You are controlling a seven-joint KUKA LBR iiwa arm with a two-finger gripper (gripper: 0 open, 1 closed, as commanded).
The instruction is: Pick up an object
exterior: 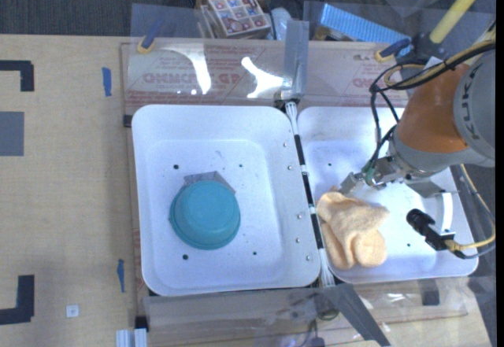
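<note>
Camera view showed two white bins side by side on a tan bench [55, 204]. The thing to look at was a yellow cloth [354, 231] in the right bin [339, 141]. It was pale yellow, soft and fuzzy, and it lay all crumpled up instead of flat. It was folded into lumps, with two round bumps at its 6 o'clock end, a bit like a fat mitten. Its top part was wider and had a floppy corner that pointed to 10 o'clock. The cloth sat in the 7 o'clock corner of the right bin, right up against the wall between the two bins. The gripper [358, 180] was low in the right bin, just beside the cloth, at about 12 o'clock from it. It pointed down and toward 8 o'clock, at the top edge of the cloth. It was too small and blurry to tell if it was wide or narrow, or if it touched the cloth. Nothing could be seen held in it. The grey arm [429, 121] with its orange band came in from 3 o'clock. In the left bin [157, 149] a teal bowl [205, 215] sat upside down near the middle, a little toward 6 o'clock. A flat grey scrap [206, 179] stuck out from under the bowl at 12 o'clock. The bowl was well apart from the gripper.
</note>
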